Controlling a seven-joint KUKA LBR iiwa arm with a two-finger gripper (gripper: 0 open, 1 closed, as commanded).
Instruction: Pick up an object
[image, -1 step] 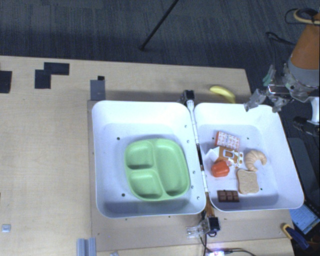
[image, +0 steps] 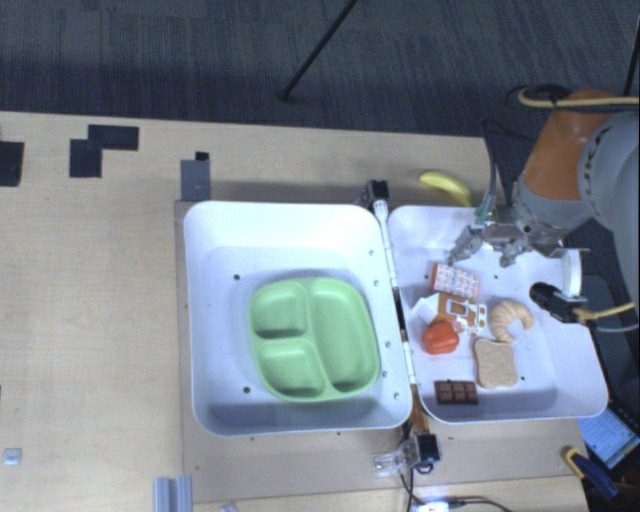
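The arm comes in from the right, and its gripper (image: 487, 246) hangs over the far part of the right bin (image: 590, 385). The two fingers (image: 463, 244) are spread apart and nothing is between them. Most of the arm is cut off at the edge, so I see only the orange band and the grey wrist.

The objects lie lower in this bin, apart from the gripper: a small patterned box (image: 456, 280) nearest to it, a red tomato-like piece (image: 440, 337) beside the box, a croissant (image: 512, 316), a slice of bread (image: 495, 363) and a brown chocolate bar (image: 456, 392) near the front wall. The print on the box is too small to read.

The left bin (image: 210, 300) holds a green divided plate (image: 313, 337). A yellow banana (image: 445, 186) lies on the surface behind the right bin, partly hidden by its rim.
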